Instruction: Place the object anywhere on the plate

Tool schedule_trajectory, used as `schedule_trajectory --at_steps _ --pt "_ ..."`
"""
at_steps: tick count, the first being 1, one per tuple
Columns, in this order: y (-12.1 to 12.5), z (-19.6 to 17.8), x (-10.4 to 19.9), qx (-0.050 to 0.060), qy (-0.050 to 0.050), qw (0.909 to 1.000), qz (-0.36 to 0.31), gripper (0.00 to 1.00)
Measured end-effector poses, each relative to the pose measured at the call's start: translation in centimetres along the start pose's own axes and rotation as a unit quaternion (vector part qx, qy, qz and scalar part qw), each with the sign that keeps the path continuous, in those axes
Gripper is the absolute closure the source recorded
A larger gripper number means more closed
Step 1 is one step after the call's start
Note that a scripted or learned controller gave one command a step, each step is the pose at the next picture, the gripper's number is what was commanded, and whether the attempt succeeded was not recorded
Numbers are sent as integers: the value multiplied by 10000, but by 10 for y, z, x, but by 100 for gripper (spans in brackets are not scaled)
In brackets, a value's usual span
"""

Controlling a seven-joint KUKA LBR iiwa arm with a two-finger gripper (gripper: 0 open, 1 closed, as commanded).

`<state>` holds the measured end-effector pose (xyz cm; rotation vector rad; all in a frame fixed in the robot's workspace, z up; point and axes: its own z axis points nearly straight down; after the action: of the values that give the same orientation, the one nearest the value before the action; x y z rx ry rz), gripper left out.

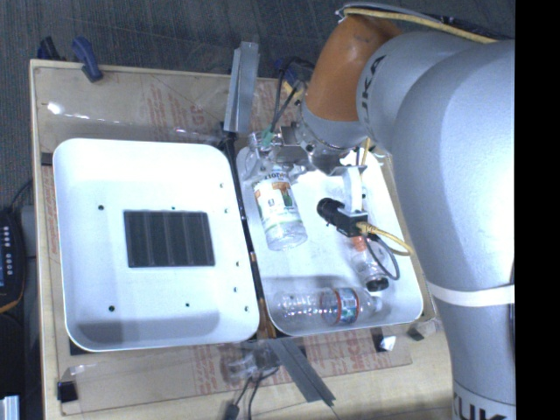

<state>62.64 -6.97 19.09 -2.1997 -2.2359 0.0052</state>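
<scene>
A dark grey ridged plate (pixel 169 238) lies flat in the middle of the left white bin (pixel 87 173). My gripper (pixel 265 147) hangs low over the far left corner of the right bin (pixel 404 297). It is right at the neck end of a clear plastic bottle (pixel 280 210) with a white and green label. That bottle lies along the bin's left side with its neck toward the gripper. The wrist hides where the gripper meets the bottle.
Another clear bottle (pixel 325 305) with a red and green label lies along the right bin's near wall. A small bottle (pixel 368 268) rests near the right wall. The divider between the bins (pixel 248 252) runs just left of the gripper. The arm covers the bin's far right.
</scene>
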Motion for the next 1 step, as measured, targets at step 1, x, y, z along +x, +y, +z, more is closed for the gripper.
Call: schedule_trajectory --at_steps 1 --pt "-31 1 74 -1 -7 9960 -890 100"
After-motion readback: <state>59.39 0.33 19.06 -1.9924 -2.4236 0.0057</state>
